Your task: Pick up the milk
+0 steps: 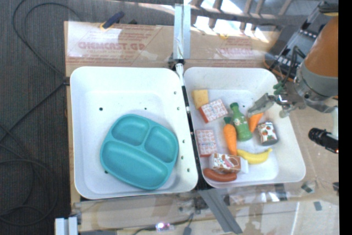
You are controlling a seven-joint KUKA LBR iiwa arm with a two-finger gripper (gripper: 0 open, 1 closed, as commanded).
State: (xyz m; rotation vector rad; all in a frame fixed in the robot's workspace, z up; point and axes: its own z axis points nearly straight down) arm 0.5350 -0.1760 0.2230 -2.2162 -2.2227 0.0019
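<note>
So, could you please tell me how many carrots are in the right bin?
2. One carrot lies mid-bin beside the green bottle; a second carrot sits just right of that bottle, below the gripper. Others could be hidden under items.

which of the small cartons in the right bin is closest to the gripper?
The carton at the bin's right side, just below the gripper, beside the carrot and above the banana; the others lie farther left.

Grey arm (322, 71) from the right, fingers (263, 102) spread, angled down-left.
</note>
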